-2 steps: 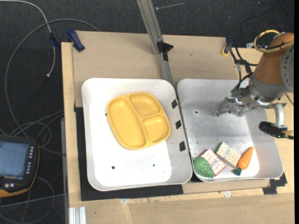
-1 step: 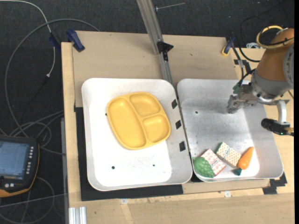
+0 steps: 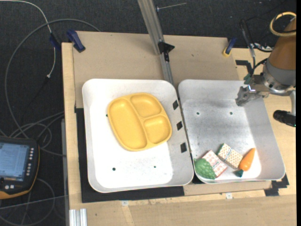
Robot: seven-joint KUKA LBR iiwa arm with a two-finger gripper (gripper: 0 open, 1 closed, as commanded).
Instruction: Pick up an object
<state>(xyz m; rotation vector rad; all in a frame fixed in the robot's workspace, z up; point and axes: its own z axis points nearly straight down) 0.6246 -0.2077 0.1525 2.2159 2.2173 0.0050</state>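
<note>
Several small objects lie bunched in the near right corner of the right bin (image 3: pixel 221 126): an orange carrot (image 3: pixel 247 158), a green leafy piece (image 3: pixel 205 167), and two patterned little boxes (image 3: pixel 216 161) (image 3: pixel 230 155). A yellow three-compartment tray (image 3: pixel 138 121) rests in the left bin (image 3: pixel 101 168). My gripper (image 3: pixel 243 97) hangs over the far right edge of the right bin, well apart from the objects, with nothing seen between its fingers.
A metal pole (image 3: pixel 153 25) slants in from the top and ends between the two bins. Blue clamps (image 3: pixel 75 40) (image 3: pixel 229 46) sit at the bench's far corners. A black part (image 3: pixel 284 117) juts in beside the right bin's right edge.
</note>
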